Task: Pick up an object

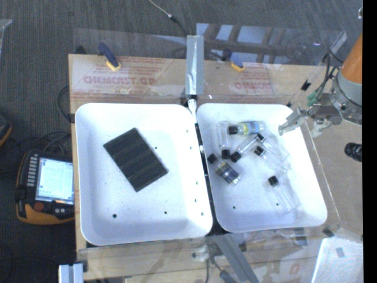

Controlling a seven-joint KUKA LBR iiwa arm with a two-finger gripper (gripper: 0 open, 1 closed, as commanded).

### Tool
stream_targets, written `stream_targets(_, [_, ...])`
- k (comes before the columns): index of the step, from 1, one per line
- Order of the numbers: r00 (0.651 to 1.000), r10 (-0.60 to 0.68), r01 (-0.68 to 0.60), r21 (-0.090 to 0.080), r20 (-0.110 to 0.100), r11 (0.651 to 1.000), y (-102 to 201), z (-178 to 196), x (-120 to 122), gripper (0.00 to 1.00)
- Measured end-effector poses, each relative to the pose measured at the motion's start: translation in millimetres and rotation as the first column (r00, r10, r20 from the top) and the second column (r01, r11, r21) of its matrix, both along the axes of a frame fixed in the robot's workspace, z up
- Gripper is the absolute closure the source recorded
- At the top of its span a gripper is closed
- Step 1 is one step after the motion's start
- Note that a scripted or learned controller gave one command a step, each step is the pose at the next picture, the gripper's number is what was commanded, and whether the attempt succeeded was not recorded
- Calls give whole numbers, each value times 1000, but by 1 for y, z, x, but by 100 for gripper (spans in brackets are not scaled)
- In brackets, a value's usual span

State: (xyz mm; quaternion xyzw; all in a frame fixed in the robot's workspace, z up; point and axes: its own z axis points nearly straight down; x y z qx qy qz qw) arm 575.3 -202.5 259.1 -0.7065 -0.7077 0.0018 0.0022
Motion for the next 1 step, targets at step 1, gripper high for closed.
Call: stream_targets(1, [999,42,-42,3,-2,999,29,-145,16,0])
